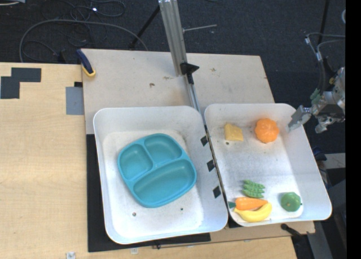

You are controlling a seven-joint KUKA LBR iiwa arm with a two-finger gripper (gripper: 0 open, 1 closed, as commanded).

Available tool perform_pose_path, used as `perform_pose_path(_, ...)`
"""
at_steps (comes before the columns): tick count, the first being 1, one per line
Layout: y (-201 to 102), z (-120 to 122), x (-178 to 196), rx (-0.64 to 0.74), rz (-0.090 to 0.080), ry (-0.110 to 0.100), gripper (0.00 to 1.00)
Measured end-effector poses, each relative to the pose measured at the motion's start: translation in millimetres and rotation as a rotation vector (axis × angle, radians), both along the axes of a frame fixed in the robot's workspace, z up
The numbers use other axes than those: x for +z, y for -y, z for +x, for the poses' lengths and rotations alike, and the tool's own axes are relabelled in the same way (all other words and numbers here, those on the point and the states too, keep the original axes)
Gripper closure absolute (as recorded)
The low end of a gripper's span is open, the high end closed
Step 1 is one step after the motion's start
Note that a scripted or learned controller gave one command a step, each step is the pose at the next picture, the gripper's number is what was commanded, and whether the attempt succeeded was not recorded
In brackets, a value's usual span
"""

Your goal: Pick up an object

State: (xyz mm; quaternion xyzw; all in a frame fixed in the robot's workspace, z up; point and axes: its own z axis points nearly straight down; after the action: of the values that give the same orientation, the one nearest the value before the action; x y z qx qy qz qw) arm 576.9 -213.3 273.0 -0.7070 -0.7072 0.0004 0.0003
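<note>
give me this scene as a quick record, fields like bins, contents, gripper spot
left bin: holds a teal divided plate
right bin: holds six toy foods
far row: yellow wedge, orange
near row: green pea pod, carrot, banana, green round fruit
touching: the carrot lies against the banana; the pea pod sits just beyond them
gripper: at the right bin's far right rim, beside the orange, holding nothing visible
fingers: cannot tell if open or shut
</note>
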Motion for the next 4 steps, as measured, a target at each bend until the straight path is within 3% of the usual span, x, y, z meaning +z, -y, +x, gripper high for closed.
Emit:
perform_pose_path(1,-5,-2,-64,0.0,0.003,-0.008,0.0)
perform_pose_path(3,-7,0,-178,-0.002,0.0,0.001,0.0)
perform_pose_path(4,-7,-1,-168,-0.003,0.003,-0.002,1.0)
